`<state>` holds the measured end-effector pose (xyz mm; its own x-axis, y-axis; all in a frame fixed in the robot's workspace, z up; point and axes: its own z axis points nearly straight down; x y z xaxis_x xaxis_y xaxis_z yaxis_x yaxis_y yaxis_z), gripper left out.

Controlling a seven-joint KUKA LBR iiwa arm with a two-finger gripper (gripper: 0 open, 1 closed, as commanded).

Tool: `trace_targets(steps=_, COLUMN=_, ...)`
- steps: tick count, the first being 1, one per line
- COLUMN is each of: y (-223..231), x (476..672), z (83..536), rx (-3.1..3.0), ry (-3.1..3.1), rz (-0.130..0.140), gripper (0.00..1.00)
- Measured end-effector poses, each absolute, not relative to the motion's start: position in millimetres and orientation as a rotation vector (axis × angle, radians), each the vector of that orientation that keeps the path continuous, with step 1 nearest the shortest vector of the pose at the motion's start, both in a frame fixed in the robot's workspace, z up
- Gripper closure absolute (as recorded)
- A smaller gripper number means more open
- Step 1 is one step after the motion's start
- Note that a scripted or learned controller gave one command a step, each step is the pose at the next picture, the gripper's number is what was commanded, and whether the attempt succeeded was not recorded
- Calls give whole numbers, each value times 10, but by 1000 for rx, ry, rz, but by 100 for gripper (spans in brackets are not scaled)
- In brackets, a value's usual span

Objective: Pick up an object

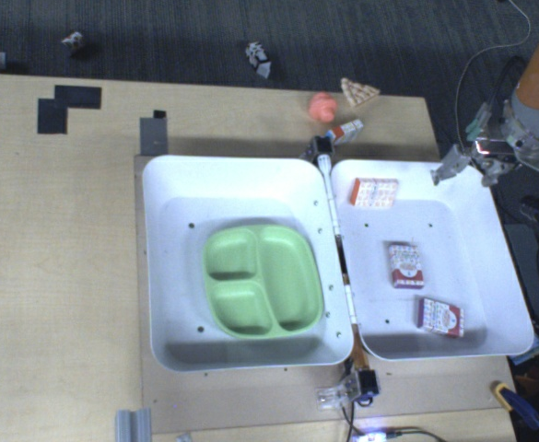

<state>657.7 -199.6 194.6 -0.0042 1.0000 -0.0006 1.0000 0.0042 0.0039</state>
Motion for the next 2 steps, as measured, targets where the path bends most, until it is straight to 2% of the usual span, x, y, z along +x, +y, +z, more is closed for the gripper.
trace_targets(steps=1, y=-1695, x=6556, z=922, rx=2215, ry=2229, rz=2, gripper=0)
trace_targets(steps=2, y=-1232, x=5880, z=863, rx=2216, ry=2222, rz=6, gripper=0)
